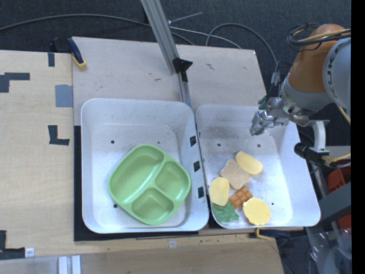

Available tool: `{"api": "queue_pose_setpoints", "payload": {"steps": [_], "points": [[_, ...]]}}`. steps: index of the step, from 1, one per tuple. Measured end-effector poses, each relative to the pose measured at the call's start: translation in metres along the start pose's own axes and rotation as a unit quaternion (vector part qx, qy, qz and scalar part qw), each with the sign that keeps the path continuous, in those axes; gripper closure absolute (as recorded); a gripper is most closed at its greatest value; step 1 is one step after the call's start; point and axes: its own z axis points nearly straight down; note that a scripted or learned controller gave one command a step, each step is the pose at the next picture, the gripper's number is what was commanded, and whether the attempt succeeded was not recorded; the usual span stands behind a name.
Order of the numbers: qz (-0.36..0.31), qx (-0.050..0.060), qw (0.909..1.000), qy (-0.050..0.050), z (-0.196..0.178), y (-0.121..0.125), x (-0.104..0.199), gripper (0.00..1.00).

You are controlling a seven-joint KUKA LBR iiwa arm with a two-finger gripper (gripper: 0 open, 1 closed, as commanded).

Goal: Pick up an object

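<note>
Pale wooden tabletop carries two shallow white bins side by side, with dark flooring and loose cables beyond. Left bin holds a green divided plate. Right bin holds a cluster of play-food pieces near its front: an oval yellow piece, a tan slice, a second yellow piece, a small orange waffle-textured piece, a green leaf piece and a round yellow disc. Several touch or overlap.

Gripper hangs over the rear of the right bin, apart from the cluster; whether the jaws are spread or pressed together cannot be told.

Assessment: the pieces look light, rigid and smooth, probably slippery plastic. The round yellow disc lies at the cluster's edge, offering the clearest hold across its width.
</note>
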Motion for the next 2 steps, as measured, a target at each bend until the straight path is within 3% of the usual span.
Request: {"api": "queue_pose_setpoints", "payload": {"steps": [1,2], "points": [[0.0,0.0,1.0,0.0,-0.052,-0.004,0.01,1.0],[-0.002,0.003,1.0,0.001,-0.04,-0.008,0.059,1.0]]}}
